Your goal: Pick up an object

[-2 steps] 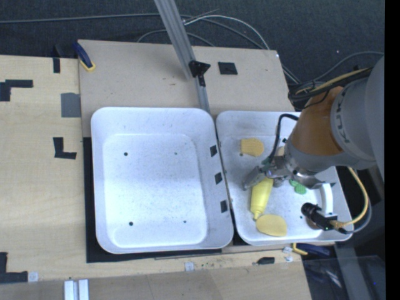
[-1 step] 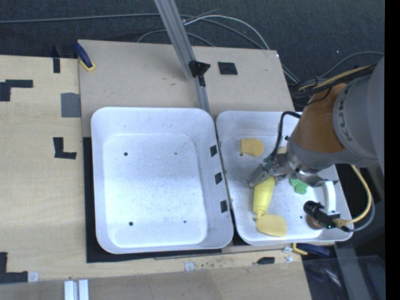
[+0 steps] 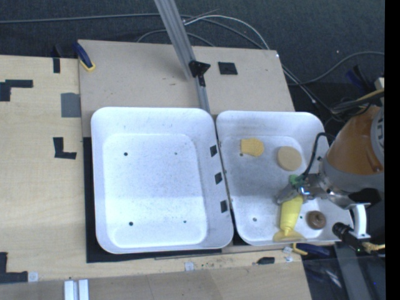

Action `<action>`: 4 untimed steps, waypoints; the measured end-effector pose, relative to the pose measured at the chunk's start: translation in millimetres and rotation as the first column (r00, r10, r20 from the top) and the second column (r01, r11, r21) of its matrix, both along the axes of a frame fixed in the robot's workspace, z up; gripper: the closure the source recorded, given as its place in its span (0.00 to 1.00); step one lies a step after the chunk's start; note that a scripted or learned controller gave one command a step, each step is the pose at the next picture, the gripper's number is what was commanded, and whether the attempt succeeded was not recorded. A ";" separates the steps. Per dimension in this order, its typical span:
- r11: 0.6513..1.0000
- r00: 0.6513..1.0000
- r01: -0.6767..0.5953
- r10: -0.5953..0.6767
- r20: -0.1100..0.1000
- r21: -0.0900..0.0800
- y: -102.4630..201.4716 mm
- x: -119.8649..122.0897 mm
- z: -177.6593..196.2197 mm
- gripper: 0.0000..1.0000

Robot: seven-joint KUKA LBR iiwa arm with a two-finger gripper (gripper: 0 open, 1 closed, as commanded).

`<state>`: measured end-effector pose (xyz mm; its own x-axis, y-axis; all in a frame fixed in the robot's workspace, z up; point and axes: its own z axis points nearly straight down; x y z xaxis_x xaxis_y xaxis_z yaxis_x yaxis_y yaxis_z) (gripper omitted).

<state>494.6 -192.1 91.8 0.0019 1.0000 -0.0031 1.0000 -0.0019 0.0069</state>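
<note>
The right bin (image 3: 269, 120) holds a yellow square piece (image 3: 252, 147), a tan round disc (image 3: 289, 158), a yellow bottle-shaped object (image 3: 289, 216) lying near the front and a small brown round object (image 3: 315, 219). My gripper (image 3: 292, 189) hangs low over the right bin, just above the upper end of the yellow bottle-shaped object. Its metal tips point left and down toward that object. Behind it, the orange-banded arm (image 3: 356, 149) enters from the right.
The left bin (image 3: 150, 180) sits beside the right one, with a dividing rim between them. A grey pole (image 3: 181, 36) slants across the board behind the bins. Cables lie on the dark floor at the back right.
</note>
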 end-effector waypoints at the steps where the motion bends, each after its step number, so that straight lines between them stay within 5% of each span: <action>1: 1.000 1.000 -0.006 0.006 -0.003 0.003 79.6 -5.9 -1.0 1.00; 2: 1.000 1.000 -0.003 0.003 -0.002 0.003 51.3 -5.9 -0.7 1.00; 3: 1.000 1.000 -0.009 0.009 0.000 0.005 129.6 -5.6 99.9 1.00; 4: 1.000 1.000 -0.006 0.006 -0.005 0.004 192.0 73.9 149.6 1.00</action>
<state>568.5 0.0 241.5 -0.0041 1.0000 0.0012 1.0000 0.0041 0.0014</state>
